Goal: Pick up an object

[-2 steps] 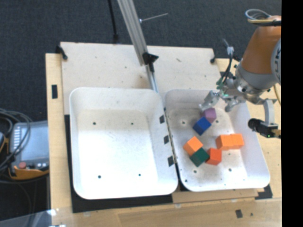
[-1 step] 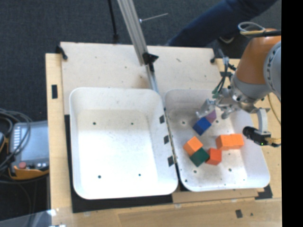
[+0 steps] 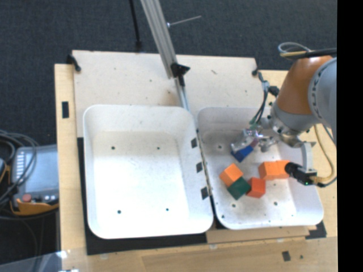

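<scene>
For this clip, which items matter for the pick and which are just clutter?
Job:
pincer
small blue block
orange cube
green cube
red-orange cube
long orange block
right white bin

Lying about:
left white bin
grey handheld controller

Left bin [image 3: 142, 169] open; right bin [image 3: 227, 123] front crowded by blocks [image 3: 241, 181].
</scene>
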`<state>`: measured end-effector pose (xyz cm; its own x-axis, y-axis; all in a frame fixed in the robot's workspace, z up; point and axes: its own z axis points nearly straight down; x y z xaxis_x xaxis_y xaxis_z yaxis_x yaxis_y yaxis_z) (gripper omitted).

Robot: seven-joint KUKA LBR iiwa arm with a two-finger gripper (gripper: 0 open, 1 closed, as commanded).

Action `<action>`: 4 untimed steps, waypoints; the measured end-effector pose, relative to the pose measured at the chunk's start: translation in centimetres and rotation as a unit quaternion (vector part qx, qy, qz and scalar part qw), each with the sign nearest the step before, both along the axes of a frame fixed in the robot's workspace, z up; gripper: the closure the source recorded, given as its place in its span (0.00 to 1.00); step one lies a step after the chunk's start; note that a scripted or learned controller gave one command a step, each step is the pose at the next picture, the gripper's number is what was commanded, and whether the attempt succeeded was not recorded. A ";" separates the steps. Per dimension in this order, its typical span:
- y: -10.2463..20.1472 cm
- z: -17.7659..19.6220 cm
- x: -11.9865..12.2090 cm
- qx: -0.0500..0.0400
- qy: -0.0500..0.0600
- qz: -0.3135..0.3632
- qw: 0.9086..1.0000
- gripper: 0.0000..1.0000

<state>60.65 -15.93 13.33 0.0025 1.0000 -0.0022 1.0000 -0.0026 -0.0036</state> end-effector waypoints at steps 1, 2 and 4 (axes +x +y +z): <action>-0.1 -3.3 0.3 0.001 -0.005 -0.001 1.000 0.00; -0.2 -2.1 0.4 0.001 -0.007 -0.003 1.000 1.00; -0.9 7.6 0.0 0.000 -0.005 0.002 1.000 1.00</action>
<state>60.66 -16.82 20.89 -0.0018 1.0000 -0.0013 1.0000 0.0018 0.0061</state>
